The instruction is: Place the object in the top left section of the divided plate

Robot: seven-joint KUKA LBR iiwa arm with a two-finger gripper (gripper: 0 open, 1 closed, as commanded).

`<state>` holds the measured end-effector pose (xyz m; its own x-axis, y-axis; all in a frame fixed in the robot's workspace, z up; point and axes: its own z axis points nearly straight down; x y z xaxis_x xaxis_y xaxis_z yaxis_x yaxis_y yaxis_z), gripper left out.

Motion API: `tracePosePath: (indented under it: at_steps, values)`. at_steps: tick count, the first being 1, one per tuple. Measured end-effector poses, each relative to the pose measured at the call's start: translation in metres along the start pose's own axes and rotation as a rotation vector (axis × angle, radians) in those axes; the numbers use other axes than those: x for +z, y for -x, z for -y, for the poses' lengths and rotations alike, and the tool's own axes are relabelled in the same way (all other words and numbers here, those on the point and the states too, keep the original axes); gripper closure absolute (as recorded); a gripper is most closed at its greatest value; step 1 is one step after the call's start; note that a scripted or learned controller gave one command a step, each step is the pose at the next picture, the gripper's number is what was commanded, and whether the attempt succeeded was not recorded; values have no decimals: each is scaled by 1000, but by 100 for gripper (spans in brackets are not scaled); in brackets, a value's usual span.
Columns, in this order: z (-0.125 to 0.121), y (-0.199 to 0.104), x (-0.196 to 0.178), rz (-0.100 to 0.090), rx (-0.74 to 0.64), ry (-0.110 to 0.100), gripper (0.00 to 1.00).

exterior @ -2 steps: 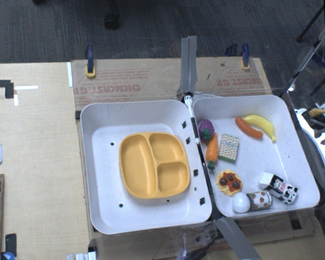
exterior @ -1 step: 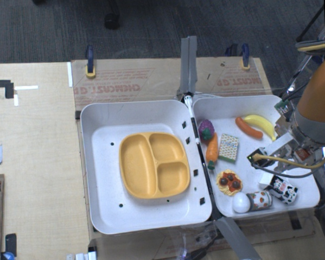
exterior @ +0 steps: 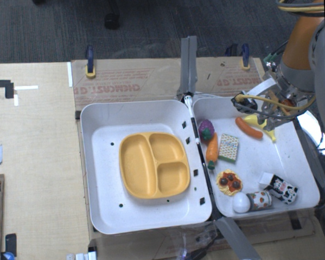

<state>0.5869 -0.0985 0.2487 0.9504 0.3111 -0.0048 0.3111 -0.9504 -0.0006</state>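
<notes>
A yellow divided plate (exterior: 153, 164) lies in the left bin (exterior: 99, 173), with one long section on its left and two smaller ones on its right; nothing lies in any of them. My gripper (exterior: 274, 109) hangs over the right bin's (exterior: 300, 163) far right corner, under the orange-banded wrist. It is wrapped in cables. Just below and left of it lie an orange-red sausage (exterior: 249, 128) and a yellow banana (exterior: 258, 120). No object is visibly held.
The right bin also holds a purple vegetable (exterior: 206, 128), a carrot (exterior: 212, 148), a speckled cracker (exterior: 228, 147), a pizza piece (exterior: 229, 183), a white egg (exterior: 241, 203), a small can (exterior: 259, 199) and a cow-patterned carton (exterior: 281, 189). A ridge (exterior: 196, 146) separates the bins.
</notes>
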Motion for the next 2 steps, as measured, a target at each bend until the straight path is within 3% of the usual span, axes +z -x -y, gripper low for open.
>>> tracePosePath:
  at_steps: [1,2]
  values:
    - [-22,123,30,1,117,-2,100]
    - [-51,96,-80,0,59,0,100]
